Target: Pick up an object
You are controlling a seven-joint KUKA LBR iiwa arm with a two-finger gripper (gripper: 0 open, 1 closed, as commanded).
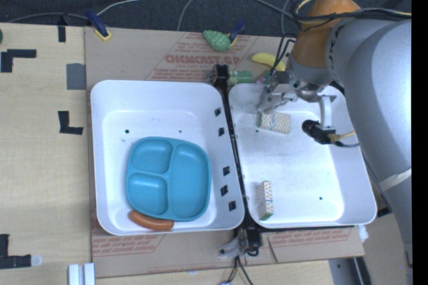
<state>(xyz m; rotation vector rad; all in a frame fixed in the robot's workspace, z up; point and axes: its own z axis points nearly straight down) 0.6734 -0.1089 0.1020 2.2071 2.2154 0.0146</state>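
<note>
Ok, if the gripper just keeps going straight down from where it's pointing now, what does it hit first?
Most likely the small patterned box in the right bin: the gripper sits just above its upper edge. Depth is hard to judge from this angle, so it could land on bin floor beside it.

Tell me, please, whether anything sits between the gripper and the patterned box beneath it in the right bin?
Nothing visible does. The gripper hangs just above the patterned box near the right bin's far edge; the other small box lies well away, by the near wall.
</note>
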